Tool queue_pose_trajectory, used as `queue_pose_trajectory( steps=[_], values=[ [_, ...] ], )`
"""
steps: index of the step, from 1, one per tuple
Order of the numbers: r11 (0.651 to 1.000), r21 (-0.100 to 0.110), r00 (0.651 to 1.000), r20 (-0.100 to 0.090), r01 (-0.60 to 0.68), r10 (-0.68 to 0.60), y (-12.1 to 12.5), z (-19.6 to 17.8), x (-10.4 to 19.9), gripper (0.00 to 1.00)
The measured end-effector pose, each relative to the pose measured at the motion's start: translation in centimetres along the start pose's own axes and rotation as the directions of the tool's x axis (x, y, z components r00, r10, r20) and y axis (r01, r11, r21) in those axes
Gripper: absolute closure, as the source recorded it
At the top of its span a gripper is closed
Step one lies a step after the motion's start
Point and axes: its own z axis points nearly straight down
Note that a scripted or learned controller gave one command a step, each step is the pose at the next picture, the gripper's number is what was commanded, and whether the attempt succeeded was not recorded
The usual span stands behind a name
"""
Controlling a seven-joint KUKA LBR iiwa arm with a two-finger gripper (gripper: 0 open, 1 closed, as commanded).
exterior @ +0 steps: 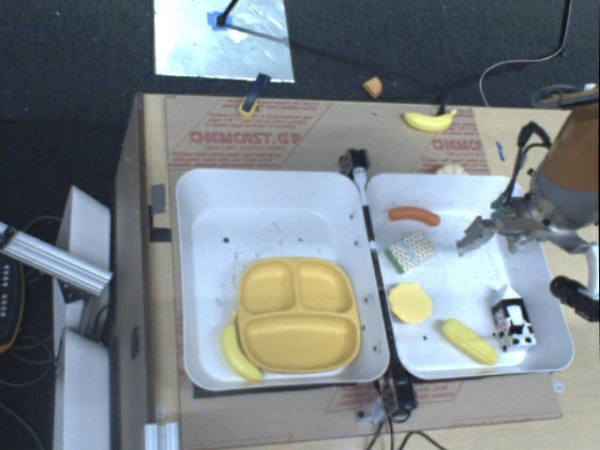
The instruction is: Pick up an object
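In the right bin lie an orange sausage, a green-and-white patterned block, a flat yellow disc, a yellow corn-like piece and a small black-and-white carton. My gripper hangs over the right half of this bin, above bare floor, to the right of the patterned block and up from the carton. Nothing shows in its grasp. The left bin holds a yellow divided plate with a yellow banana tucked at its lower left edge.
A black divider runs between the two bins. On the bench behind the bins sit a loose yellow banana and a blue-and-yellow tool. A small orange piece lies on the dark floor beyond.
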Motion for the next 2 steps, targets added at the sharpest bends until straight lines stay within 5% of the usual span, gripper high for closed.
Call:
queue_pose_trajectory(
  steps=[1,2],
  values=[
    [1.0,0.0,1.0,0.0,-0.002,0.002,-6.0,1.7,-1.2,0.0],
    [1.0,0.002,1.0,-0.001,-0.002,0.002,-6.5,10.4,1.4,0.0]
  ],
)
